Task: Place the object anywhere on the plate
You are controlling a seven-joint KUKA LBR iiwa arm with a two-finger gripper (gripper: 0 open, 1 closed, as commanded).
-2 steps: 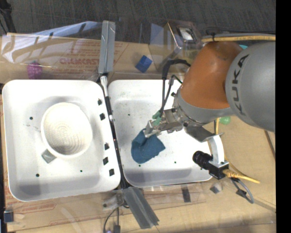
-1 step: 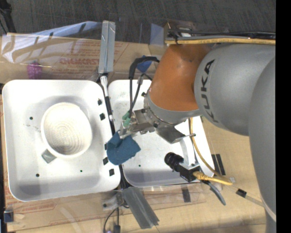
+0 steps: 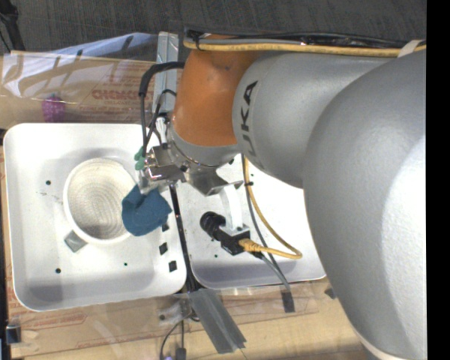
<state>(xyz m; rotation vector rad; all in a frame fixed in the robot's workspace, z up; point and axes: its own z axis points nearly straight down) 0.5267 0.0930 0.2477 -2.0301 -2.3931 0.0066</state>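
Note:
A round white plate with ridged rings lies in the left bin. A dark blue, soft-looking object hangs at the plate's right rim, overlapping it. My gripper sits directly above the blue object, at the end of the grey arm with the orange band. The top of the blue object meets the gripper's underside, and the wrist hides how the fingers stand.
A small grey piece lies by the plate's lower left edge. The right bin is mostly covered by the arm; black and yellow cables hang over it. A clear plastic bag lies behind the left bin.

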